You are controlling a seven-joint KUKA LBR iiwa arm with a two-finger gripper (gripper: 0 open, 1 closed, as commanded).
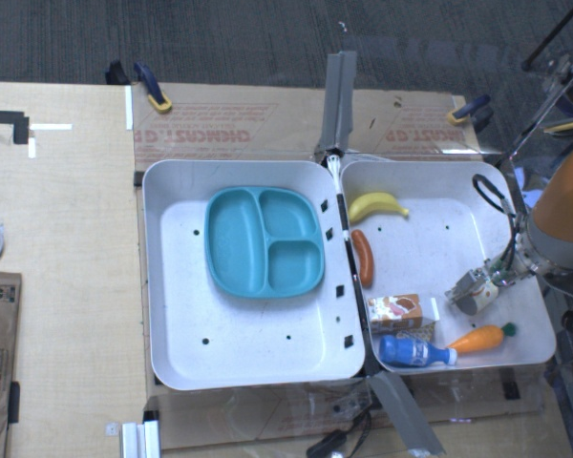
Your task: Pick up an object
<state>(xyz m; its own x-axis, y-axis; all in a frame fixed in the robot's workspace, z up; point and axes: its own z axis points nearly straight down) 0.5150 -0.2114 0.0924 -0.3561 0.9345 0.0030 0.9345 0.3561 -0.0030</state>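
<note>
- Dark carpet runs behind the desk (57,256), whose pale top carries a cardboard sheet (296,122) held by clamps, presumably so that nothing shifts when the arm presses down.
- Two white bins sit side by side on that sheet: the left bin (172,351) and the right bin (458,218), their inner walls touching, so I judge a thing can be carried across in one short pass.
- Teal divided plate (265,241), lying flat near the middle of the left bin.
- Arm (563,208), reaching in from my right edge, its orange band above the wrist.
- Jaws (471,292), low over the right bin's floor, near its right wall. I cannot tell whether they are apart or together, and I see nothing between them.
- Banana (377,205), at the far end of the right bin, just beside the dividing wall.
- Blue bottle (415,352), on its side along the near wall.
- Carrot (479,340), just below the jaws and the closest candidate, by my reading.
- Sausage (364,256), lengthwise against the divider.
- Small carton (396,310), between sausage and bottle.
</note>
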